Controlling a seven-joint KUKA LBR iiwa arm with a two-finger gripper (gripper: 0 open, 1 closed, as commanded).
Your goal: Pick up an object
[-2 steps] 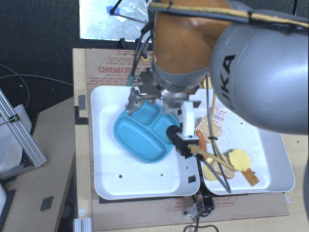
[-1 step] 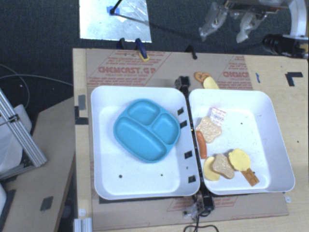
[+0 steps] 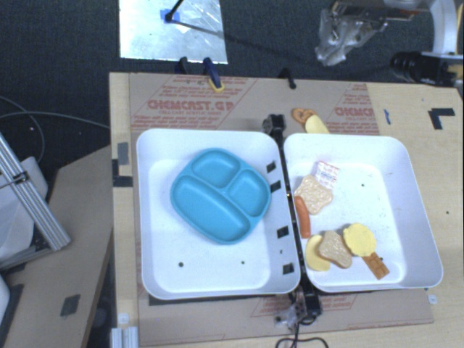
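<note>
My gripper (image 3: 335, 40) hangs high at the top right of the camera view, well above and behind the right bin (image 3: 417, 194). Nothing shows between its fingers. In the right bin lie several toy foods: a white packet with red print (image 3: 327, 173), a tan cracker (image 3: 314, 194), an orange sausage (image 3: 302, 216), a brown bread slice (image 3: 337, 249), a yellow round piece (image 3: 359, 239), a pale yellow piece (image 3: 315, 254) and a brown wafer (image 3: 376, 266). The left bin (image 3: 156, 267) holds a blue divided plate (image 3: 220, 194).
A yellow piece (image 3: 316, 125) and a brown piece (image 3: 301, 114) lie on the cardboard behind the bins. A black divider with clips (image 3: 284, 194) runs between the bins. A shiny sheet (image 3: 172, 20) sits at the back left. Metal framing (image 3: 29, 201) stands at the left.
</note>
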